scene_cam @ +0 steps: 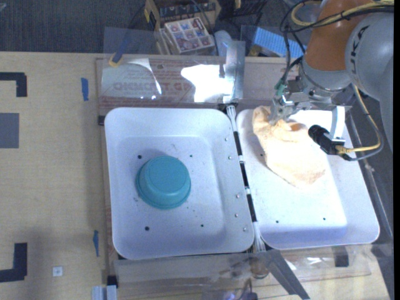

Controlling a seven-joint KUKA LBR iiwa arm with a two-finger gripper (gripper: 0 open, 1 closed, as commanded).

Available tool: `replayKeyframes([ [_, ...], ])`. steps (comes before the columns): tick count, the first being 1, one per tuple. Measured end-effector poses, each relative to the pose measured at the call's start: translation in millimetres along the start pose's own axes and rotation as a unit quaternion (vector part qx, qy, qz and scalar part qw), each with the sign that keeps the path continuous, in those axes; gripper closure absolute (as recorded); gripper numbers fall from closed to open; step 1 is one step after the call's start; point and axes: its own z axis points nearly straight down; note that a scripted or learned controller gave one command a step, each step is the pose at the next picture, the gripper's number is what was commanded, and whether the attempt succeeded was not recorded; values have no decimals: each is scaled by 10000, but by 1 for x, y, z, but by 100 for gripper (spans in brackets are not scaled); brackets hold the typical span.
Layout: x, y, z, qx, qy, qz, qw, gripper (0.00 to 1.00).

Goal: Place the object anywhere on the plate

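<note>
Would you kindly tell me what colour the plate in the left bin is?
Teal, seen in the camera view: the plate sits in the left bin.

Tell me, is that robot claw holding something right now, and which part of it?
It cannot be told. The gripper sits at the upper edge of the pale cloth in the right bin, but the grasp itself is unclear.

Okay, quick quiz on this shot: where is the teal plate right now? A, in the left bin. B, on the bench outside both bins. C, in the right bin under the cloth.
A: the teal plate sits on the floor of the left bin, while the cream cloth lies in the right bin.
</note>
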Motion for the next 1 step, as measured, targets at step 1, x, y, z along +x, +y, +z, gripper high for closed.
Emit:
replayKeyframes([
  [1,-1,1,-40,-10,-2,4,10000,100],
])
